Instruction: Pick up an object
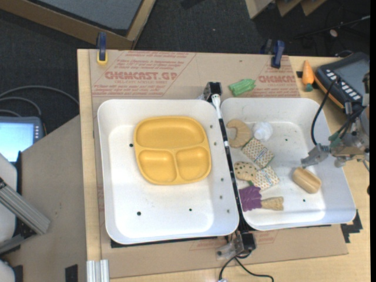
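Note:
The right bin [294, 107] holds several small items. Among them are a tan crescent piece [237, 133], a whitish clear item [262, 131], two patterned blocks [258, 153] [266, 178], a speckled cookie shape [244, 170], a purple piece [250, 197], a tan bone shape [272, 203] and a tan loaf-shaped piece [306, 180]. My gripper [311, 158] reaches in from the right edge and hangs just above and to the right of the loaf-shaped piece. Nothing is visibly held in it.
The left bin [117, 198] bears a yellow divided plate [173, 149]. A green item [242, 87] lies on the bench behind the bins. Blue clamps [102, 55] [277, 54] stand at the back edge, and a black device [345, 83] with cables sits back right.

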{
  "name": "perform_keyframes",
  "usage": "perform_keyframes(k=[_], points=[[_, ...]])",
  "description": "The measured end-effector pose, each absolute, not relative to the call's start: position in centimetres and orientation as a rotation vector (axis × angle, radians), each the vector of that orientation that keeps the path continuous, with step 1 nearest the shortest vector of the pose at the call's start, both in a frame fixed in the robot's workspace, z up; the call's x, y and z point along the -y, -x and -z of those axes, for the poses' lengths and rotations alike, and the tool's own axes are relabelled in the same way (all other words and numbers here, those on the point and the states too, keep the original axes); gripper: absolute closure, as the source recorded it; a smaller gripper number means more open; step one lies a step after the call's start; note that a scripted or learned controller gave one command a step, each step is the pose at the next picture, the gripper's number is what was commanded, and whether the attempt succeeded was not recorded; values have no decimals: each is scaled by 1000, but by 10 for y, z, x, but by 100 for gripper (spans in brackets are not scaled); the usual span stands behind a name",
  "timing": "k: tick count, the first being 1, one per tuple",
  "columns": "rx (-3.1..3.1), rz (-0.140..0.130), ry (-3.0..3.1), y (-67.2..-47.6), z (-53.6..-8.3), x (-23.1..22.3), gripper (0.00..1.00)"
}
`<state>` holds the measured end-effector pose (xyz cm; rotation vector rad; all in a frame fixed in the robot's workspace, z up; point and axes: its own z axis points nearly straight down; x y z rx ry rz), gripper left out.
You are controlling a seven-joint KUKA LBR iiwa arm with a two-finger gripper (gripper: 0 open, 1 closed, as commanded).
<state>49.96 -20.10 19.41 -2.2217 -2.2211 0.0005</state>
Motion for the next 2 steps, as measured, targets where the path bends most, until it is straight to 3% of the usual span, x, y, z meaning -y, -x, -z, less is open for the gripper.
perform_keyframes(k=[1, 2], points=[[2216, -3, 2217, -477, -83, 213, 0], [2216, 6, 2208, -499, -84, 219, 0]])
